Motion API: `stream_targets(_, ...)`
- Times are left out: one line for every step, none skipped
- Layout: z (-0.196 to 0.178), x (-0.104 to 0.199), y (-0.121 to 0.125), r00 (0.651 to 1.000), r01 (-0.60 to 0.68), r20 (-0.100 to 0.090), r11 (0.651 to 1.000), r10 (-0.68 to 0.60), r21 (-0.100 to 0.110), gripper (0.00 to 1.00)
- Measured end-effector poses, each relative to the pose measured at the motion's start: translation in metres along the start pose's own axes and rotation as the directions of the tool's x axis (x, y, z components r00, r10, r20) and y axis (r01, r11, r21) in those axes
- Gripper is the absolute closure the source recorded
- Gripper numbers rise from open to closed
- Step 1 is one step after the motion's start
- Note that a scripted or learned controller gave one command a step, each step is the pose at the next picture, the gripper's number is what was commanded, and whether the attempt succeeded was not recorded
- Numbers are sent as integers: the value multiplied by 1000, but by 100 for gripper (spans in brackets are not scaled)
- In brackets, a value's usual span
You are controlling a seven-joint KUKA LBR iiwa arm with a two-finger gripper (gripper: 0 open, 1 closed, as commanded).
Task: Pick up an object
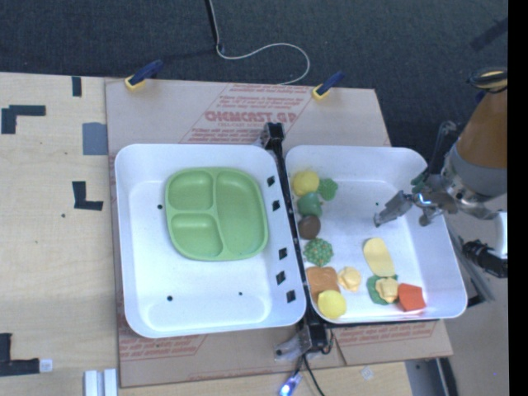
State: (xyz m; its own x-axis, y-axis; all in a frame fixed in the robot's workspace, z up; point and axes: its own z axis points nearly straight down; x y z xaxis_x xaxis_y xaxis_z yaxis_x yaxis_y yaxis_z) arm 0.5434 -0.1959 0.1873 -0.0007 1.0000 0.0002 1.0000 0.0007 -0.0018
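Observation:
The right bin (363,159) holds several toy foods. Along its left wall lie a yellow ball (305,181), a green broccoli piece (327,190), a brown ball (309,226), another broccoli (318,251), an orange block (322,279) and a yellow lemon (332,304). Nearer the front right are a pale yellow oblong piece (379,256), a green-and-yellow piece (383,289) and a red-orange piece (411,297). My gripper (398,209) hangs over the bin's right part, above and right of the oblong piece, with nothing visibly in it.
The left bin (140,246) holds a green divided plate (217,213). A black divider with clips (285,221) runs between the bins. The arm (483,155) reaches over the right bin's right rim. The right bin's middle floor (355,213) is bare.

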Motion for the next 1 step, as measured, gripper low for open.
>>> stream_targets(-10, 0, 0, 1000, 1, 0, 1000, -1, 0, 100)
